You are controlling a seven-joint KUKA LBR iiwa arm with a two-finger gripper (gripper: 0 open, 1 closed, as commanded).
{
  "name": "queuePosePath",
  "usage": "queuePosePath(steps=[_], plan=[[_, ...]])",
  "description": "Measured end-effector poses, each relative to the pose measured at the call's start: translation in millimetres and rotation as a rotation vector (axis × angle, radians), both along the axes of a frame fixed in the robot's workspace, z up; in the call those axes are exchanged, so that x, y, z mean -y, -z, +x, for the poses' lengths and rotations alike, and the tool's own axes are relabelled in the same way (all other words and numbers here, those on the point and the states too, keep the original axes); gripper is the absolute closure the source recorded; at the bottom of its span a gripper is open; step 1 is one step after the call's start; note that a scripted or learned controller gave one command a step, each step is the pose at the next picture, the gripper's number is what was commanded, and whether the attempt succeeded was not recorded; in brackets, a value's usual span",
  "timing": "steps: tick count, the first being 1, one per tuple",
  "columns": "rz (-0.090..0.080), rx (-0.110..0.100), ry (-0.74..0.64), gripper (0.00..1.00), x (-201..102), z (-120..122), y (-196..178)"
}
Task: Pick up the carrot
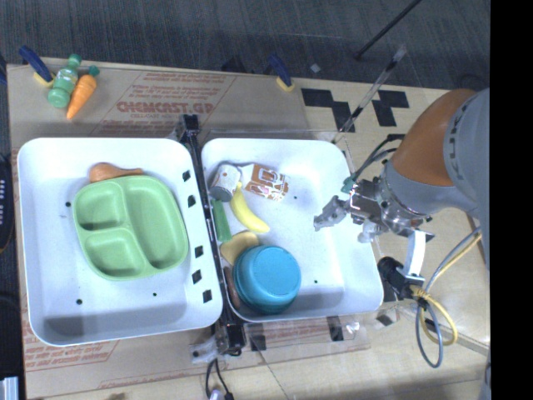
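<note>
I am seeing the carrot (81,95) lying on the desk (250,90) outside the bins, far to the left of my hand (326,217) and up beyond the left bin (33,223). Nearer, a banana (247,212) and a blue bowl (266,277) are sitting in the right bin (333,265), just left of the hand. The hand is hovering over that bin's right part, fingers looking slightly parted and gripping nothing.
</note>
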State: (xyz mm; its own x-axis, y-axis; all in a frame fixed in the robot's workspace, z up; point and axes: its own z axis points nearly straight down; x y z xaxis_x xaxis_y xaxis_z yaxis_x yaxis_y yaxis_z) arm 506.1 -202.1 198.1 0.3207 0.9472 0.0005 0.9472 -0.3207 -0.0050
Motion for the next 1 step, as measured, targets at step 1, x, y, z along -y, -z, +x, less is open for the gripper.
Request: queuePosePath(steps=[1], plan=[[0.003, -0.003, -0.146, 0.0, -52.5, -30.4, 30.5]])
